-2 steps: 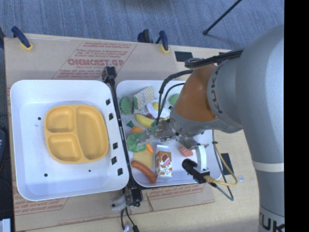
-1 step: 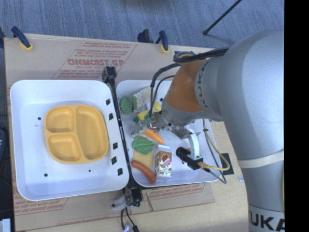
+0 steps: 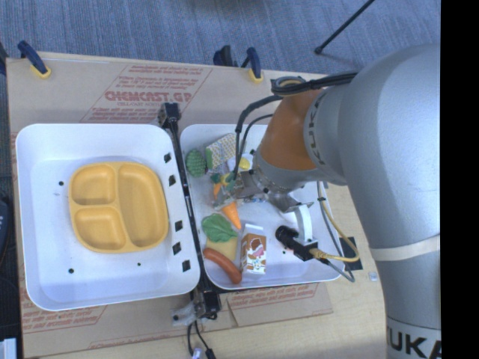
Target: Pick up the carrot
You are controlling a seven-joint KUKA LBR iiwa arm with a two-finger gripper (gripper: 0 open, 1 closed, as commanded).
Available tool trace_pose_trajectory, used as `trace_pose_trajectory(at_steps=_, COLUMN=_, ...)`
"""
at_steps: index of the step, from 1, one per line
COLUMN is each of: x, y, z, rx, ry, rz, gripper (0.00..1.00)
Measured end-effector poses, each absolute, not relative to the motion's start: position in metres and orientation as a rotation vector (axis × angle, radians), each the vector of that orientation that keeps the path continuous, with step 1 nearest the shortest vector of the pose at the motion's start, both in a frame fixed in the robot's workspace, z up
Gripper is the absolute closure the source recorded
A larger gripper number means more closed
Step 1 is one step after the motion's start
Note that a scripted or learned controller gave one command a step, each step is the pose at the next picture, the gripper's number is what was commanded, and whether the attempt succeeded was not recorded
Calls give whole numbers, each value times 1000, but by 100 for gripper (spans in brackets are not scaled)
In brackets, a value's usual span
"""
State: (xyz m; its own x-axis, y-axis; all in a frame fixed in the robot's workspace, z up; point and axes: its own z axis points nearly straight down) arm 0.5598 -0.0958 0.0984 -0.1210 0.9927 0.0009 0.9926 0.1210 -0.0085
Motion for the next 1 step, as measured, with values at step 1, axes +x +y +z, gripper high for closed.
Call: trace_pose_trajectory(at_steps=1, x=611, y=-38, z=308, rx=-2149, ry=-2288, rz=6, gripper=100)
